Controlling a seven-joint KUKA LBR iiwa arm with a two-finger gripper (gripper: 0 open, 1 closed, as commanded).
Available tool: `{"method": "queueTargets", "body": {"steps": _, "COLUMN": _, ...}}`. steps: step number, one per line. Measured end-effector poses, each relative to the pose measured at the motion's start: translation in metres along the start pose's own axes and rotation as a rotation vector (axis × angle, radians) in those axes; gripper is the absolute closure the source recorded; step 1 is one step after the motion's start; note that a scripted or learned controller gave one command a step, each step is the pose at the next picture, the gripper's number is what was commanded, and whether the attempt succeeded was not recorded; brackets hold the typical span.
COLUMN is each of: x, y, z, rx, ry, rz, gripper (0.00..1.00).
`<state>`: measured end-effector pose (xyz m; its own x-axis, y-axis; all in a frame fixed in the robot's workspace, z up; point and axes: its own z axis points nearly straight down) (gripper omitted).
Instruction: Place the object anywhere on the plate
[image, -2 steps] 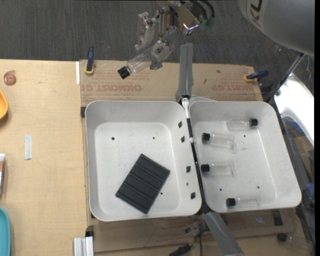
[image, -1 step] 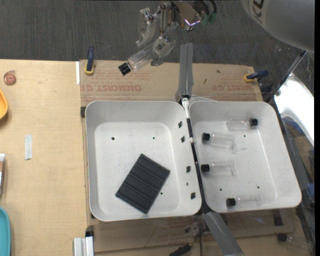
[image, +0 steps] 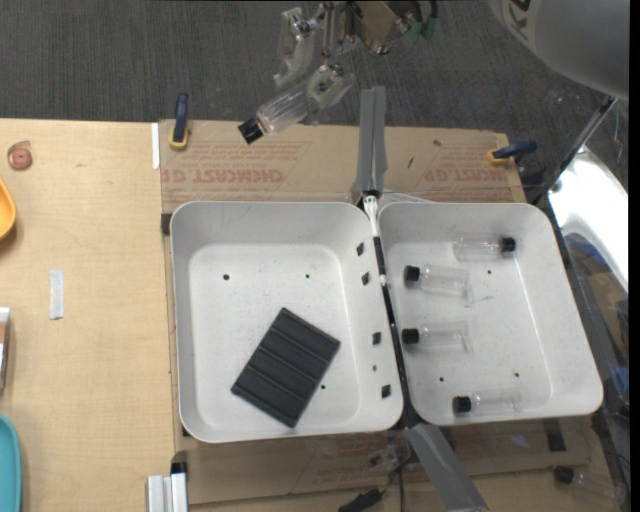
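A black ridged plate (image: 287, 366) lies at a slant on the floor of the left bin (image: 190, 300), toward its front. High at the back of the view, my gripper (image: 320, 82) hangs over the cardboard behind the left bin. It is shut on a clear vial (image: 285, 108) with a black cap. The vial is tilted, its capped end pointing down and to the left. Gripper and vial are well behind the plate.
The right bin (image: 560, 300) holds several more clear vials with black caps (image: 438, 280). A grey divider bar (image: 371, 140) stands between the bins at the back. Clamps (image: 180, 128) pin the cardboard. A wooden table surface (image: 80, 350) lies to the left.
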<state>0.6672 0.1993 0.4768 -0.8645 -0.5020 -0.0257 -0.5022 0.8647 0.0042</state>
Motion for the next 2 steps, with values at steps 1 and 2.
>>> {"method": "queueTargets", "body": {"steps": 1, "x": -0.0012, "y": -0.0016, "z": -0.0084, "rx": -0.001, "ry": -0.004, "rz": 0.004, "gripper": 1.0}}
{"method": "queueTargets", "body": {"steps": 2, "x": -0.0025, "y": -0.003, "z": -0.0169, "rx": -0.002, "ry": -0.008, "rz": 0.008, "gripper": 1.0}}
